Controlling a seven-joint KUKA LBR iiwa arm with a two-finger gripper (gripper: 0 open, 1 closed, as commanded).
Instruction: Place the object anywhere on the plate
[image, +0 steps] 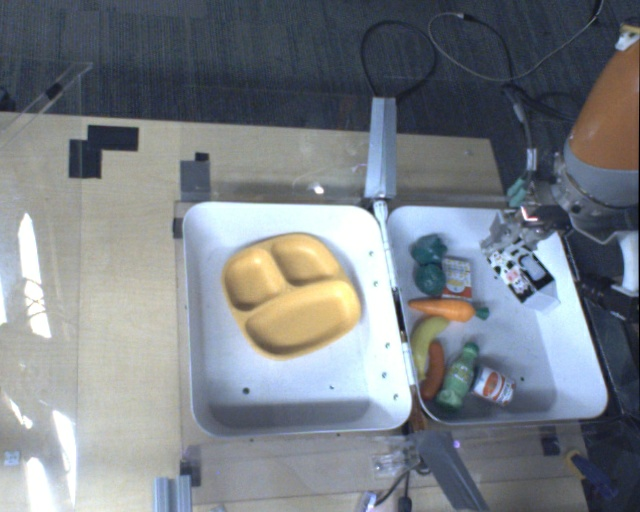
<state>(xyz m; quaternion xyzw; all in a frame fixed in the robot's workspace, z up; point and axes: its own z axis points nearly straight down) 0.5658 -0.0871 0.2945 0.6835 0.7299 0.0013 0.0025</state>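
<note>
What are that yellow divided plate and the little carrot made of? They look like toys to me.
The yellow plate looks like moulded plastic: one even colour, rounded compartment edges, a soft sheen. The carrot also seems plastic, smooth and uniformly orange with a green tip, so probably play food, though the view cannot confirm it.

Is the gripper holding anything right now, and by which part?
Cannot tell. The gripper hovers over the right bin, away from the toy food; nothing is clearly seen between its fingers.
</note>
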